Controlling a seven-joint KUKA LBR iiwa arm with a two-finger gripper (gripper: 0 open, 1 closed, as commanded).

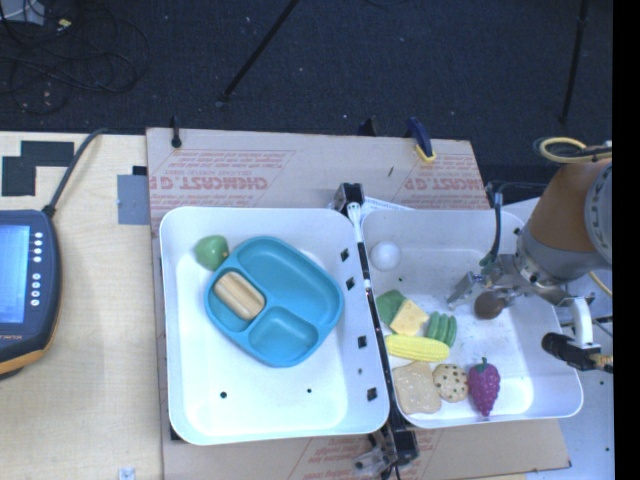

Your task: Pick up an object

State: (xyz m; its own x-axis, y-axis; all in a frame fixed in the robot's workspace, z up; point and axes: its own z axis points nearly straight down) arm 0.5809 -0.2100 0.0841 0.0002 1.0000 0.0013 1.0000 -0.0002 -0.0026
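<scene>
The KUKA iiwa arm shows a broad rounded segment banded in orange, its upper side shading to brown where the light falls off; a grey, smooth casing curves beside that band at the right; below the band sits a grey wrist section, paler and more metallic, with darker seams around it; the two-finger gripper is small, built of grey and silvery parts with a dark rounded piece at its base; a thin dark cable runs upright just left of the orange segment; a yellow cable loops above the arm; finer markings and screws are too small to tell.
</scene>
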